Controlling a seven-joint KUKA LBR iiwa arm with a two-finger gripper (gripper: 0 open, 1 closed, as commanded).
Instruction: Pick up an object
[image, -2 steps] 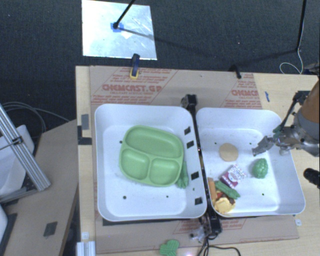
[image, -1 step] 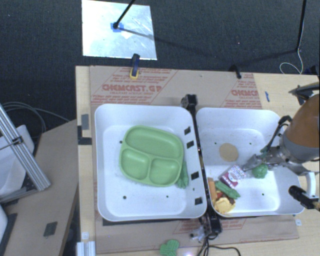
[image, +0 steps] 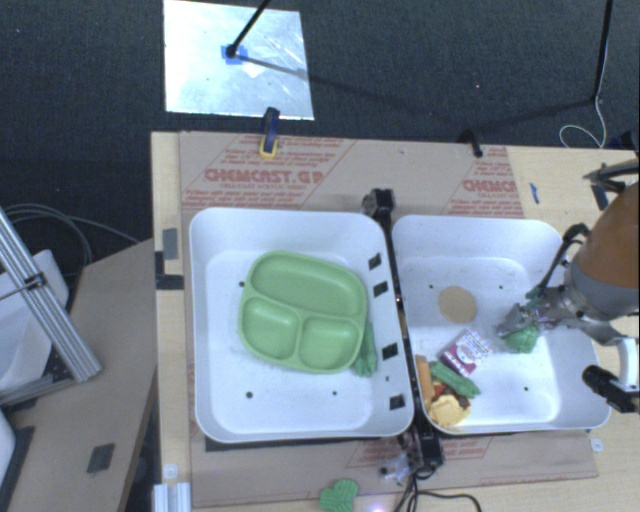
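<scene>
Roundish green toy (image: 521, 340), no long axis

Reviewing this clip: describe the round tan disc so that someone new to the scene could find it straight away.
Look at the right-hand white bin, the one the arm reaches into. On its floor left of centre lies the tan disc, flat and alone, left of the tool and above the red-and-white packet. It is the only plain round brown piece there; its neighbours are green, red or yellow.

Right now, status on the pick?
Claw low in right bin, at green lump. Grasp unconfirmed. Packet and toys close by.
</scene>
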